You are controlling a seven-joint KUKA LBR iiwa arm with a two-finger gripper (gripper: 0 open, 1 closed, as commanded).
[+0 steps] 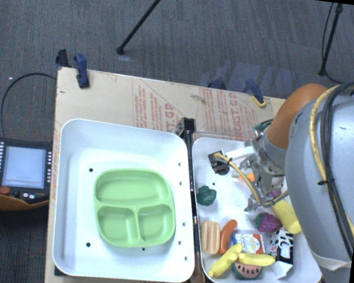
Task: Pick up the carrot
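- A handheld control unit is seen on the floor at the far left, off the bench.
- The left bin is occupied by a green divided plate, with nothing lying in its compartments.
- A divider is found between the two bins, and the right bin is reached just past it.
- A dark green piece is seen near the left wall of the right bin.
- The carrot, taken to be the small orange-red piece, is seen lying in the lower part of the right bin, just beside a hot dog bun and close to a banana, a watermelon slice and a small carton.
- The task is judged not yet done: the carrot is lying on the bin floor and is not lifted.
- The gripper is seen above and to the right of the carrot, apart from it, near a purple item and a yellow piece.
- Whether the gripper is spread or pressed together cannot be told, and nothing can be seen held in it.
- A reach down and leftward to the carrot is judged to be what is left.
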